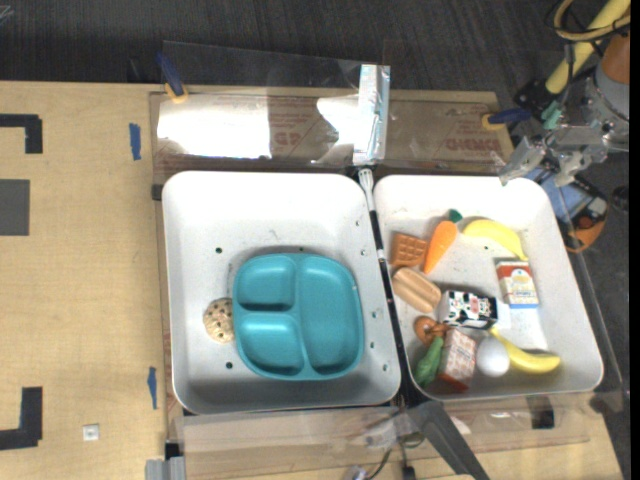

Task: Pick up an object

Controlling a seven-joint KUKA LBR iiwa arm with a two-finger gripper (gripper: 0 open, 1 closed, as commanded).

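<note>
While the gripper (548, 156) hangs over the right bin's (578, 298) far corner, jaw state cannot be told, the approach looks not yet begun. Candidates crowd that bin: carrot (439, 245), banana (528, 356). Next: descend over one, open.

The bench (70, 268) is a light wood-coloured surface carrying black corner markings and blue tape strips along its left portion. Two shallow white bins rest directly on it, side by side, their inner rims touching. The left bin (190, 218) sits toward the centre of the bench; the right bin (570, 298) lies just beside it at the right. Behind both bins a flat cardboard sheet (440, 133) with printed red lettering lies on the bench, and a clear plastic panel (260, 123) stands on it, reflecting light.
</note>
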